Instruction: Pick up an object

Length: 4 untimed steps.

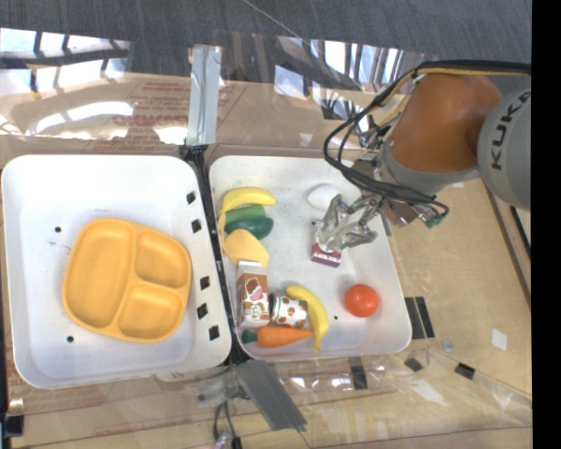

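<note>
One small packet [326, 253] lies in the right bin [393, 297], touching the tips of the end effector [341, 232], just below it. Whether it is clenched or released, I cannot tell.

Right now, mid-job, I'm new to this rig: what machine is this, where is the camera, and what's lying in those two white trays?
One fixed camera looks down at a slant. The grey robot arm with the orange band reaches in from the right, and its two-finger metal gripper hangs over the right white bin, at a small purple-and-white packet. Whether it grips it, I cannot tell. That bin also holds a yellow banana, a green vegetable, a yellow wedge, a brown carton, a second banana, an orange carrot and a red tomato. The left white bin holds a yellow divided plate.
</note>
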Motion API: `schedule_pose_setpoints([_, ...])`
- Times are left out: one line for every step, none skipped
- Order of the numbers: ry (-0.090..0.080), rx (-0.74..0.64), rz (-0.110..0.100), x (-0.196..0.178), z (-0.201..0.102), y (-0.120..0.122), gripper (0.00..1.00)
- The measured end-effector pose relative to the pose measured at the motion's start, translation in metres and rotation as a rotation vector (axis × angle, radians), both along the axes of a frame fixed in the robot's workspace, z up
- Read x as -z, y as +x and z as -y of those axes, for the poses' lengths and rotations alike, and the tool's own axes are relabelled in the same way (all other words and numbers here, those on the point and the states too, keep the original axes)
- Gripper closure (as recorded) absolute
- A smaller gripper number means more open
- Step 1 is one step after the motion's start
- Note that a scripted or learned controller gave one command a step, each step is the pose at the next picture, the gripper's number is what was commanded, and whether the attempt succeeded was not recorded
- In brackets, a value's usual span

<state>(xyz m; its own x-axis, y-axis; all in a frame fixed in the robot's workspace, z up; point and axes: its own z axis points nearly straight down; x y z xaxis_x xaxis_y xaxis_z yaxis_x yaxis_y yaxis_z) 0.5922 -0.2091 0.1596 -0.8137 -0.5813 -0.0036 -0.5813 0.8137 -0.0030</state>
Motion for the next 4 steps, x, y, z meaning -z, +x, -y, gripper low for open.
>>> schedule_pose_setpoints([0.0,-0.043,0.0,-0.02,-0.013,0.031,1.0])
schedule_pose_setpoints([0.0,-0.041,-0.002,-0.019,-0.013,0.03,0.0])
schedule_pose_setpoints([0.003,0.06,-0.008,0.062,-0.001,-0.01,0.0])
schedule_pose_setpoints([0.002,0.054,-0.001,0.048,-0.002,-0.007,1.0])
